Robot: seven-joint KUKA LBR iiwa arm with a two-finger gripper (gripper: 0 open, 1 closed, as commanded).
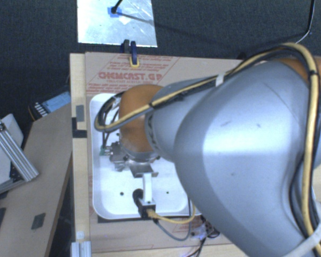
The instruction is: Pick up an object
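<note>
A bulky grey arm [241, 143] reaches in from the right, hiding most of a white bin [109, 201] set on brown board [150, 68]. Its gripper [132, 164] hangs over the bin's left side. Whether it is open, or has hold of any object, cannot be told.

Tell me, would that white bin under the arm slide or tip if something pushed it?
Probably slide, not tip: the white bin looks wide and shallow, sitting flat on the printed board. Its smooth, thin-looking walls suggest light plastic that might flex a little. Whether it is fastened down can't be seen.
</note>
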